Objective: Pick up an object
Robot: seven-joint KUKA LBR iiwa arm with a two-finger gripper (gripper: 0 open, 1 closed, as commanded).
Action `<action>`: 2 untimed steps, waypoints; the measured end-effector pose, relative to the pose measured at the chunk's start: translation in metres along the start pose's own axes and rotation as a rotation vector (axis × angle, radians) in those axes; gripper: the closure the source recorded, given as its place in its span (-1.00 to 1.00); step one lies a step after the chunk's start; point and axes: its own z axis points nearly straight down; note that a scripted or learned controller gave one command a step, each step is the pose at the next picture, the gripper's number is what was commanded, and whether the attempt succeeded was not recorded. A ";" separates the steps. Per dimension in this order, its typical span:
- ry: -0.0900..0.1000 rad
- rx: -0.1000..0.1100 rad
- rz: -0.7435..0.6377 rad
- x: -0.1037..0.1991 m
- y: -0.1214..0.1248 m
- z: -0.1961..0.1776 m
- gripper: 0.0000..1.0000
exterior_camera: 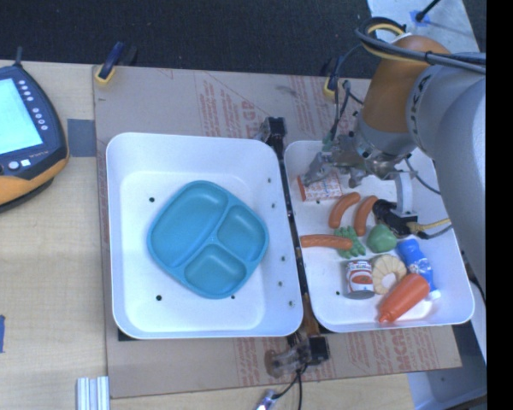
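The gripper [346, 171] hangs low at the right bin's [462, 293] far end; I cannot tell its grip. Just beneath it lie two sausages [355, 210], with a carrot [402, 297] further toward the near rim.

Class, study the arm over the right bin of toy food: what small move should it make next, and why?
Probably a short descent. The gripper hovers at the far end of the right bin, above a flat red-and-white packet, with nothing visibly between its fingers. The sausages lie just nearer the camera, so lowering straight down seems the simplest try.
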 end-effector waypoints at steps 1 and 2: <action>0.000 0.000 0.000 0.000 0.000 0.000 -1.00; 0.000 0.000 0.000 0.000 0.000 0.000 -1.00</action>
